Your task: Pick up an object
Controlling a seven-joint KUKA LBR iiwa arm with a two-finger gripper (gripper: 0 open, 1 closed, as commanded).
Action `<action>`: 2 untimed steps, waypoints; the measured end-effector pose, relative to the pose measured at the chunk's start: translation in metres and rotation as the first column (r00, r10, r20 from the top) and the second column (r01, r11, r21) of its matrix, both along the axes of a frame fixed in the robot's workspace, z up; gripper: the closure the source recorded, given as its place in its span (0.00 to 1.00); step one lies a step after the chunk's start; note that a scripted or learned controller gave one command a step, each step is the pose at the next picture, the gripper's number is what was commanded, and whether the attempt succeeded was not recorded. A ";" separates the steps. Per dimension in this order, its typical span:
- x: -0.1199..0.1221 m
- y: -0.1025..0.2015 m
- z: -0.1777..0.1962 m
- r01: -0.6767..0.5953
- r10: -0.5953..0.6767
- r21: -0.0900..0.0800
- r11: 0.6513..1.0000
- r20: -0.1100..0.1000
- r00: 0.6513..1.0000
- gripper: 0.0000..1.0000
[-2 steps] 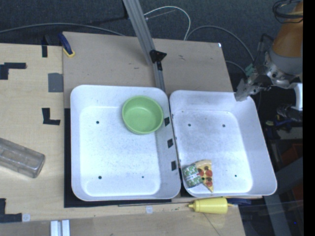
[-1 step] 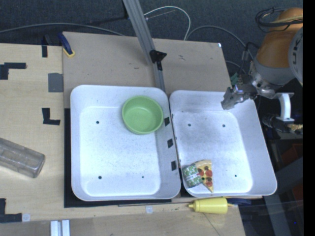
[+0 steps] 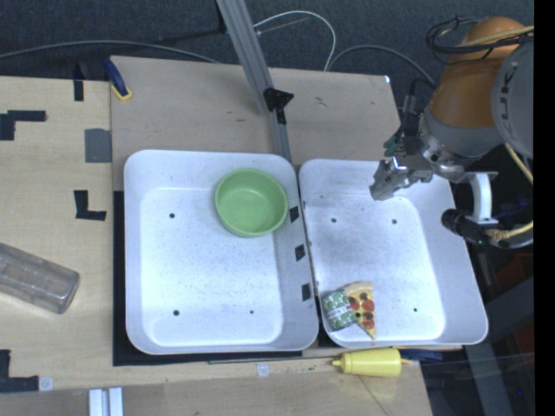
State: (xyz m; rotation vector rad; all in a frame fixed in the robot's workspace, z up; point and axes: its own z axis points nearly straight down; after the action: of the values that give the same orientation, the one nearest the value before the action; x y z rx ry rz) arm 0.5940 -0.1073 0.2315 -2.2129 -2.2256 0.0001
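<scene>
We hung the gripper [image 3: 386, 183], state unclear, over the right bin's [image 3: 434, 258] far edge; next: reach the near-left packet [image 3: 350, 308].

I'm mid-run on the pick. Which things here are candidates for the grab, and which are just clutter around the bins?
For the job:
- green bowl, left bin
- pizza slice toy, right bin
- gripper, over the right bin

Lying about:
- yellow bottle, front of the bins
- clear container, far left
</scene>
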 end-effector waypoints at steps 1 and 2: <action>-0.026 0.050 0.007 -0.001 0.001 0.000 1.000 0.000 1.000 1.00; -0.048 0.106 0.012 -0.002 0.002 0.000 1.000 -0.001 1.000 1.00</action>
State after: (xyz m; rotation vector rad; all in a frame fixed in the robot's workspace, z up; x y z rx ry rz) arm 0.5462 -0.0008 0.2431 -2.2107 -2.2269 0.0007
